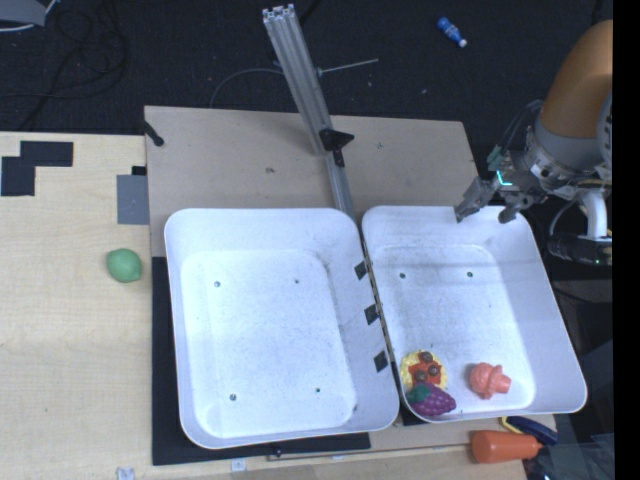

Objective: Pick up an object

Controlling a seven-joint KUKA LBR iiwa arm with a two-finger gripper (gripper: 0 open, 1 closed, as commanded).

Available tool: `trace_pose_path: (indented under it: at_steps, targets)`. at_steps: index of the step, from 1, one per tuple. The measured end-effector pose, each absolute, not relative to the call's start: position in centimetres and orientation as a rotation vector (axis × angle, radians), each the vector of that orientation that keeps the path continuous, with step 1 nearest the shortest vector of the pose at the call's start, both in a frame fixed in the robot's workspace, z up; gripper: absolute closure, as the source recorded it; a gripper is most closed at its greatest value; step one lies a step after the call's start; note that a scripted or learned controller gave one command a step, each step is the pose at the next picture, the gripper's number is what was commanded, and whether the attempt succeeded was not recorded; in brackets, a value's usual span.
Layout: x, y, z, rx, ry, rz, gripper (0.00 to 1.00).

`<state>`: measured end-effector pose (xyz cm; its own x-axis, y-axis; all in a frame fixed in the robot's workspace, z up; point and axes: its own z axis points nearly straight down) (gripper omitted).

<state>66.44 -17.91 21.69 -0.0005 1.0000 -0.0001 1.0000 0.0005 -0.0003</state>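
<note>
My gripper (488,209) hangs over the far right corner of the right bin (455,230), fingers spread and nothing between them. Near the front of that bin lie a yellow toy with dark spots (422,369), a purple grape-like toy (434,401) touching it, and a salmon-pink toy (488,379) a little to the right. All three lie well in front of the gripper, toward the near edge. The arm's orange band (585,73) shows at the upper right.
The left bin (265,323) adjoins the right one, with black clips (371,313) along the shared wall. A green ball (124,265) rests on the wooden bench at left. An orange object (505,445) lies outside the right bin's front edge. A metal rail (305,73) slants up behind the bins.
</note>
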Motion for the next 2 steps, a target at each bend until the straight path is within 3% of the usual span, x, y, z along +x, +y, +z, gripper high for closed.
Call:
trace_pose_path:
  at_steps: [1, 2]
  targets:
    - [66.4, -17.9, 21.7, -2.221, -2.222, 0.001, 0.00]
    - [66.9, -18.5, 15.8, -2.217, -2.219, 0.005, 0.00]
